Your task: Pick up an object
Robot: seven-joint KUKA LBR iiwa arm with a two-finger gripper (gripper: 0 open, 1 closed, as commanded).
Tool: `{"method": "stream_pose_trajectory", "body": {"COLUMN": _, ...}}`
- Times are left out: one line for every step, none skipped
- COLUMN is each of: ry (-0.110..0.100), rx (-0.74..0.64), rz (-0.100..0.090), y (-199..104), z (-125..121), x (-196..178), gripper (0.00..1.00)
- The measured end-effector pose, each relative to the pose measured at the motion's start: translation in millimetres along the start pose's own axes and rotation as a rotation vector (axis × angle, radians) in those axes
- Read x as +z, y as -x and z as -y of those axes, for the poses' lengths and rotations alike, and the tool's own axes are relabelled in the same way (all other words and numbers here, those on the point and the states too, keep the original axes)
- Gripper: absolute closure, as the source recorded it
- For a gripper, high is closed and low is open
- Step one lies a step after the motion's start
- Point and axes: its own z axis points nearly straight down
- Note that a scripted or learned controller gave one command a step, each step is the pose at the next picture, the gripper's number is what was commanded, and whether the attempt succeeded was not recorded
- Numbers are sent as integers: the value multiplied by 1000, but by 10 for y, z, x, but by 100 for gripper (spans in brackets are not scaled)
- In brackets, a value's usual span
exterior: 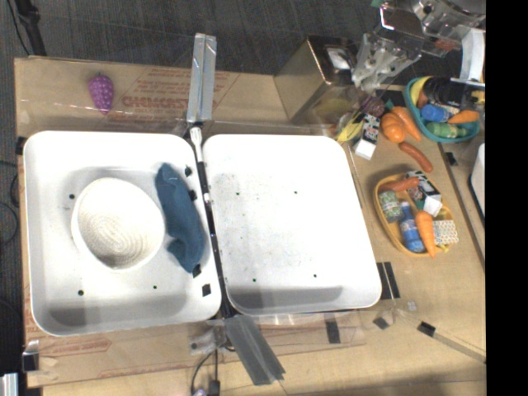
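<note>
The left bin point(49, 304) holds a round white woven item point(120, 223) and a dark blue cloth point(181, 217) lying along its right wall. My gripper point(373, 71) hangs at the top right, above the bench behind the right bin point(355, 221), well away from both objects. Its fingers point down and nothing shows between them.
A purple grape bunch point(101, 91) lies on the bench at the back left. To the right of the bins are a yellow basket point(412, 213) and a blue-green bowl point(441, 114) of toy food, with loose toy pieces near the gripper. A brown box point(313, 81) stands behind the right bin.
</note>
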Motion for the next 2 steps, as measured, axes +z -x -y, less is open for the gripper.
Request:
{"method": "stream_pose_trajectory", "body": {"ry": 13, "rx": -117, "rz": -4, "y": 434, "z": -80, "x": 257, "gripper": 100}}
{"method": "stream_pose_trajectory", "body": {"ry": 8, "rx": -123, "rz": -2, "y": 420, "z": -91, "x": 179, "gripper": 100}}
